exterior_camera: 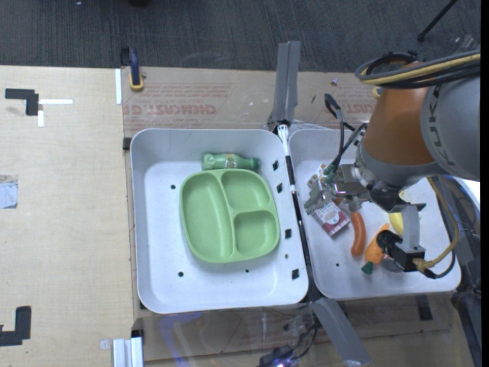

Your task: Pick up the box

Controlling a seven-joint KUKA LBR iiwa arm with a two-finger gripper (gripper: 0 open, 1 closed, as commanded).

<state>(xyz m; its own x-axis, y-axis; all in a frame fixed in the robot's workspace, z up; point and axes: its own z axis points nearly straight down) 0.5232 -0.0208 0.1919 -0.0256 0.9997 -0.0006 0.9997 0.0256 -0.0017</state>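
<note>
A small red and white box (332,220) lies in the right bin (336,277), near its left wall. The gripper (322,192) hangs right over the box's upper end, close to it or touching it. The grey arm with its orange band (397,128) reaches in from the right and hides the back right of that bin. Whether the box is in the gripper's grasp cannot be made out.
Beside the box lie an orange carrot-like piece (357,235), a second orange item (374,251) and a yellow one (396,222). The left bin (153,228) holds a green divided plate (229,215) and a green bottle (228,160). Cables hang at the right.
</note>
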